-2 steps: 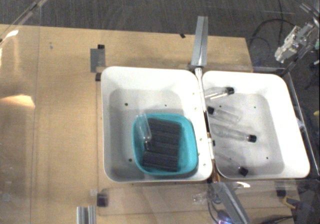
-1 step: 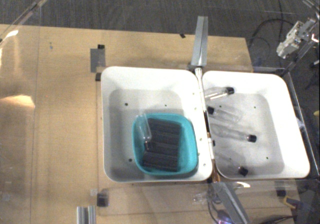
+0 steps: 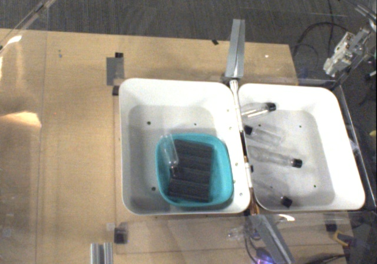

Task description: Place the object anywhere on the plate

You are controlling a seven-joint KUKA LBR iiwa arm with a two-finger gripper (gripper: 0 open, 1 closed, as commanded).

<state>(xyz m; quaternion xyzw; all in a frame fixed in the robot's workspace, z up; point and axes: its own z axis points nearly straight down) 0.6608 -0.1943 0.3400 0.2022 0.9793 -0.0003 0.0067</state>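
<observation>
A teal square plate lies in the left bin, toward its front. A dark ridged block rests on the plate. A clear tube lies along the plate's left side, beside the block. The right bin holds clear tubes with black caps: one at the back left, one below it and one near the middle. A lone black cap sits near that bin's front edge. My gripper hangs at the far upper right, outside the right bin's back corner and away from every tube.
A grey metal bar runs back from the joint between the two bins. Small black clamps stand on the wooden bench by the left bin. Cables lie behind the right bin.
</observation>
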